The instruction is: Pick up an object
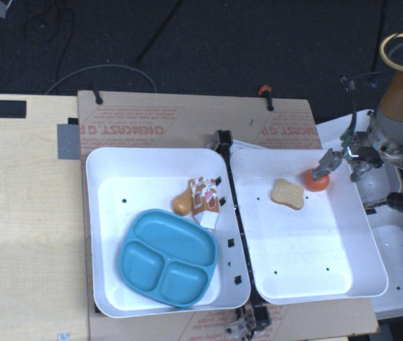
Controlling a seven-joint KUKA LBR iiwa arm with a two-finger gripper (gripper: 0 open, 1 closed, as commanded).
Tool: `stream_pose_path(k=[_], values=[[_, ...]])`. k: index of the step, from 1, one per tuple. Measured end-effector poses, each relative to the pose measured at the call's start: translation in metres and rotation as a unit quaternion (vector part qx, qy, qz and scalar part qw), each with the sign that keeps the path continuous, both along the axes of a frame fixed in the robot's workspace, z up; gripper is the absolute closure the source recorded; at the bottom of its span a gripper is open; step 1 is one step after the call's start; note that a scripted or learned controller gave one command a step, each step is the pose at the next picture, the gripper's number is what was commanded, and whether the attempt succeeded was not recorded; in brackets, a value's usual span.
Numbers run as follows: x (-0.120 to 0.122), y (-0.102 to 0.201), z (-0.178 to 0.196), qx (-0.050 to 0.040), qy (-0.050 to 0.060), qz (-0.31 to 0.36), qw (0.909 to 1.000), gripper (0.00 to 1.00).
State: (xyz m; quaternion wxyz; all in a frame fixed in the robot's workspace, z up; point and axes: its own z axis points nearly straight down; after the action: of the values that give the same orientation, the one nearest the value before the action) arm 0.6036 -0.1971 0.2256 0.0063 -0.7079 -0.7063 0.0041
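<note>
Looking down, I see a pale wooden bench (23, 219) with a brown cardboard sheet (194, 123) on it, and a dark carpet floor (187, 34) behind. Two shallow white plastic bins sit side by side. My pincer (345, 163) hangs over the far right corner of the right bin (315, 261). I cannot tell if my pincer is apart or together. A small round orange-red thing (318, 182) lies just beside my left tip, maybe touching it. A bit farther left lies a tan bread-shaped piece (288, 194). Well away, in the left bin (105, 190), rest a blue plastic tray with three parts (167, 256), a small orange-brown lump (182, 204) and a brown and white packet (205, 196).
</note>
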Motion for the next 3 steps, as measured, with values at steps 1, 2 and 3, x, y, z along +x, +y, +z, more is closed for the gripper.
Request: stream_pose_path(k=[1,2,3], values=[[0.003,0.000,0.008,-0.0016,-0.007,0.001,1.0000,0.00],[-0.008,0.004,-0.046,-0.0005,-0.004,0.001,1.0000,0.00],[-0.011,0.001,-0.091,-0.0006,-0.004,0.001,1.0000,0.00]])
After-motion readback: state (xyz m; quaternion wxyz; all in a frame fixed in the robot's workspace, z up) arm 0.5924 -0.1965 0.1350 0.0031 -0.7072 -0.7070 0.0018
